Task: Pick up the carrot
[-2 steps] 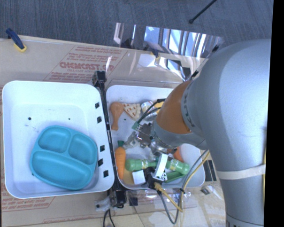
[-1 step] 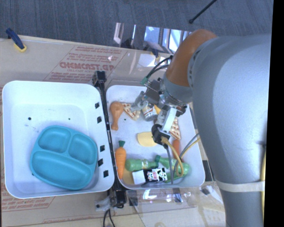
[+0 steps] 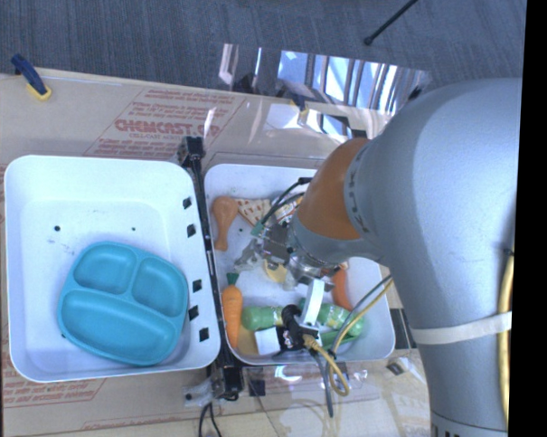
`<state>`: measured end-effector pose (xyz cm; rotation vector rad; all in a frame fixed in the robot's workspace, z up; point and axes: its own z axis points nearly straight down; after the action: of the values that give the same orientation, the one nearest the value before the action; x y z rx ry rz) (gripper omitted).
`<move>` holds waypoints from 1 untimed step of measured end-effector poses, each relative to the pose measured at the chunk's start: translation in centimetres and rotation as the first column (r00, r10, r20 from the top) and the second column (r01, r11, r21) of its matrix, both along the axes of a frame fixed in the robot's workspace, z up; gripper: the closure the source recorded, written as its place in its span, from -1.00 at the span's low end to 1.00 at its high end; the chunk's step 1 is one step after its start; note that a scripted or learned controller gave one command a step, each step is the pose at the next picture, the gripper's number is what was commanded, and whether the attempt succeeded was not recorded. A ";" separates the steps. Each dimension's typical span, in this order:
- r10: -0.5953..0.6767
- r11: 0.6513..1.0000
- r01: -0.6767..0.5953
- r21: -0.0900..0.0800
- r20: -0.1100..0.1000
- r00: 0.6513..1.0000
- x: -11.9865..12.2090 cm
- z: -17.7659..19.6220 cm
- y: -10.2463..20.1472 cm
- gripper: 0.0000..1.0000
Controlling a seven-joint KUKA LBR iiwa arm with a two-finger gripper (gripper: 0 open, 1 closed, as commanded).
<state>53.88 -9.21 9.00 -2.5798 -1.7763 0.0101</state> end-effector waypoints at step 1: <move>-0.129 0.992 0.129 -0.005 0.010 0.992 -4.3 0.2 -0.4 -1.00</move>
<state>49.57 -9.64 9.22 -2.6976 -1.6105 0.0021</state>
